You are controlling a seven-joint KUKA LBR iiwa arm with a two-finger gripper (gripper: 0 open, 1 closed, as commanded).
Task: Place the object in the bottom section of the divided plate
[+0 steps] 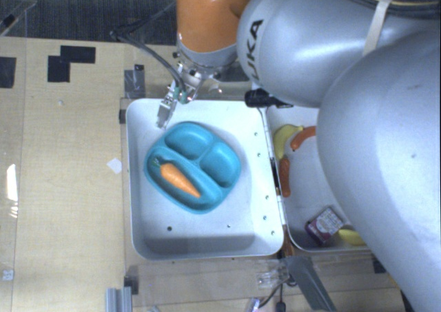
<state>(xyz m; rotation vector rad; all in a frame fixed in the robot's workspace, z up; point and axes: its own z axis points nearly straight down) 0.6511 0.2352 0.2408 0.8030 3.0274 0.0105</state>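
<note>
One carrot [180, 179] lies in the bottom section of the blue plate [224, 159], long axis running left-far to right-near. We see the gripper [167, 109] far-left of it, holding nothing; open or closed, can't tell.

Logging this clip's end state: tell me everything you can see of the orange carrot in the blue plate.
The orange toy carrot, smooth and plastic-looking with a small green stub at its upper-left end, lies flat and slantwise, tip pointing lower right. It rests inside the long lower section of the blue divided plate, which sits in the left white bin. Only the plate touches it; the gripper is above the plate's upper-left rim, apart from the carrot.
</note>
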